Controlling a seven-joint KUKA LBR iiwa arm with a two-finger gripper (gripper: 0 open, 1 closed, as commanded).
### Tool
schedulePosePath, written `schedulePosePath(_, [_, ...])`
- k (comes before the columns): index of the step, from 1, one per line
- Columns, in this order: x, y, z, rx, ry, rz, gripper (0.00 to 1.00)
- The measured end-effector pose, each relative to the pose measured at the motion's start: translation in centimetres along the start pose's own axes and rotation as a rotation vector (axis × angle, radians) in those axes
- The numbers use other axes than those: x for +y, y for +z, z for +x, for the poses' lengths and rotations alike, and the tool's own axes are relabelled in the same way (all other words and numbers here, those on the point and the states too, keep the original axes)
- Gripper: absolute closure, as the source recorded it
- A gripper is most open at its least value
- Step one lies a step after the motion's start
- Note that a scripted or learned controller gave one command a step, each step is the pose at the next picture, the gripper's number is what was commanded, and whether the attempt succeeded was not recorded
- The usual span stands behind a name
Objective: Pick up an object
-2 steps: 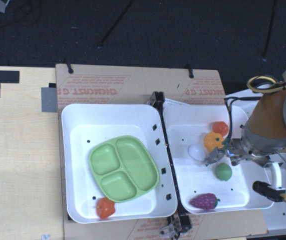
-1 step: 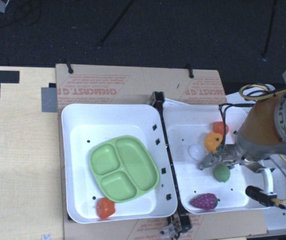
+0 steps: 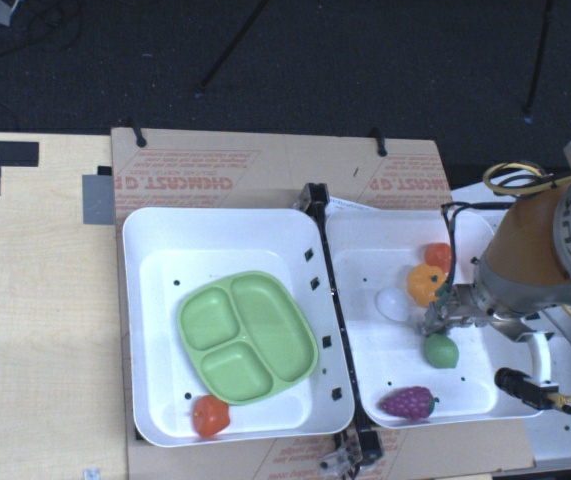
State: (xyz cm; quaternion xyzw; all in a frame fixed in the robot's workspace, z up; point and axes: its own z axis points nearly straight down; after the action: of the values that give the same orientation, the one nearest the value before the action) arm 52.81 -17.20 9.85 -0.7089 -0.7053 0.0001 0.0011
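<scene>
The arm is down in the right bin [image 3: 465, 393], and the hand [image 3: 447, 318] hangs low over the toys. Right beneath its tip, a touch toward the bin's near edge, sits a green ball [image 3: 441, 351]; an orange fruit [image 3: 424, 284] lies just beside it on the far side. Whether the hand is spread or closed I cannot tell, and nothing shows in its grip. The green ball looks the nearer target, almost straight down.

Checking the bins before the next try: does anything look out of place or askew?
The green divided plate lies turned at a slant in the left bin, and a red fruit rests just off its lower edge. Nothing looks spilled or broken.
</scene>
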Motion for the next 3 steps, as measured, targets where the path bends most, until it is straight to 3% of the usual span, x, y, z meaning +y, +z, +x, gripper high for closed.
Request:
schedulePosePath(1, [-1.0,-5.2,0.0,-0.001,0.001,-0.002,1.0])
schedulePosePath(3, [0.6,-16.2,-1.4,-0.003,-0.006,-0.005,1.0])
